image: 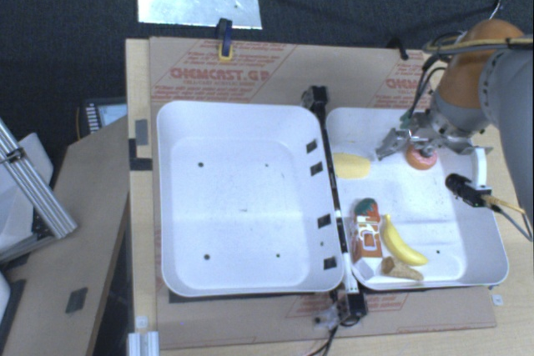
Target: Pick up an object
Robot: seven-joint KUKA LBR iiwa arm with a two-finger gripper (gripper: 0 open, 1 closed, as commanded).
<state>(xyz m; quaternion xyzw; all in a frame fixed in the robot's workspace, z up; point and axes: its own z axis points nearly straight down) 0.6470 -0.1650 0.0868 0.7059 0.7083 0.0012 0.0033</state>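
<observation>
Hiding gripper (415, 142), perhaps: red object (421, 159).

So the bench (250, 62) has a brown printed board covering its top, and two shallow white bins sit on that side by side, touching: left bin (242, 196), right bin (467, 263). A yellow clamp (224, 42) sits at the board's far edge.

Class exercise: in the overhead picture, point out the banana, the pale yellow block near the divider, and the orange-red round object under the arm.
banana (403, 244): camera view, middle of its curved body.
pale yellow block (351, 167): camera view, centre of its top face.
orange-red round object (421, 158): camera view, its visible lower half.
</observation>
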